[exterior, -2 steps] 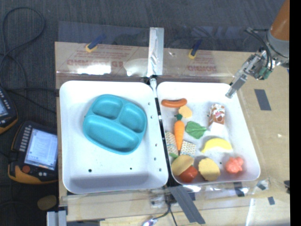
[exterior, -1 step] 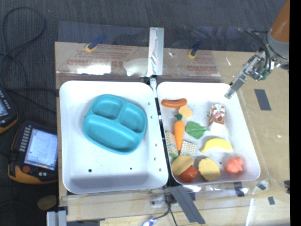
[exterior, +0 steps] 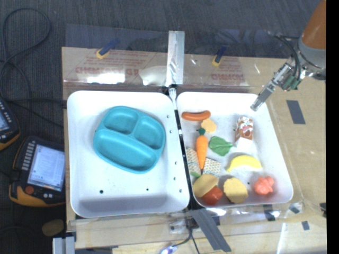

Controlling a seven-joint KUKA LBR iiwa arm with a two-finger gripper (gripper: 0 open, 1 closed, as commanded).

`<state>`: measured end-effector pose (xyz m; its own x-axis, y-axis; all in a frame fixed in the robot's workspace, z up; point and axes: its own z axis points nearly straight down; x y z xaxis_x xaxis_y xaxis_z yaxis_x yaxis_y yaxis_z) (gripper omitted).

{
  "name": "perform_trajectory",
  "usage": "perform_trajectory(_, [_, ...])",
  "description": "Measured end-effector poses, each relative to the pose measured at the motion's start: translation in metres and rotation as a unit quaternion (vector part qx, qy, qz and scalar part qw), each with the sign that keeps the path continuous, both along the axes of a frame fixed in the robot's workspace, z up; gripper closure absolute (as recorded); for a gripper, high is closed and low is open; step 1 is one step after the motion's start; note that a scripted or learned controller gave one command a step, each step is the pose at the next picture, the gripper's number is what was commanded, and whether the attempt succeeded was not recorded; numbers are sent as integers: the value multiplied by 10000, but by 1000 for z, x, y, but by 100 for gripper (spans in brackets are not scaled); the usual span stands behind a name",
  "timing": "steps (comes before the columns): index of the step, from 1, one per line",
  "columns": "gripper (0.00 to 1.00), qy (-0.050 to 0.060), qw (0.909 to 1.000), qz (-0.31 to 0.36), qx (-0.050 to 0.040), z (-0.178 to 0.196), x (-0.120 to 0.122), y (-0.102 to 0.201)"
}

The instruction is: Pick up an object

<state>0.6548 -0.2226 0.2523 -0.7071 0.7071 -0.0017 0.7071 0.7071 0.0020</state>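
Hand [exterior: 258, 102] hangs over the far right corner of the right bin [exterior: 279, 157], tilted, arm coming in from upper right. Can't tell whether it's released or clenched; nothing visibly in it.

No target picked yet by the look of it. Candidates all sit in the right bin: sausage [exterior: 196, 115], carrot [exterior: 202, 146], green leaf [exterior: 220, 145], brown-and-white packet [exterior: 244, 128], lemon wedge [exterior: 244, 162], pink piece [exterior: 264, 184], plus a burger-like lump [exterior: 206, 187] and a yellow round piece [exterior: 235, 189] at the near edge. Left bin [exterior: 85, 157] holds a blue divided plate [exterior: 130, 138].

Risks as I see them:
- Packet is the nearest item and lies just beside the far right wall. A descent there could clip the rim or wedge one side against the wall.
- Items are packed close, several touching (carrot against leaf, burger lump against yellow piece). The hand could straddle two, or shove one aside and close on air.
- Rounded, smooth toy shapes like the lemon wedge likely squirt out under an off-centre pinch.
- Leaf and the checkered piece [exterior: 203, 165] look flat; probably too low to catch without scraping the bin floor.
- Tilted approach makes the contact point harder to predict.
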Motion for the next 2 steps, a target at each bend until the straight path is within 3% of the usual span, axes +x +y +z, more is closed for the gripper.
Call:
perform_trajectory(1, [0,-7,9999,-167,-2,14,10,0])
perform_trajectory(2, [0,-10,9992,-411,-11,-155,-26,0])
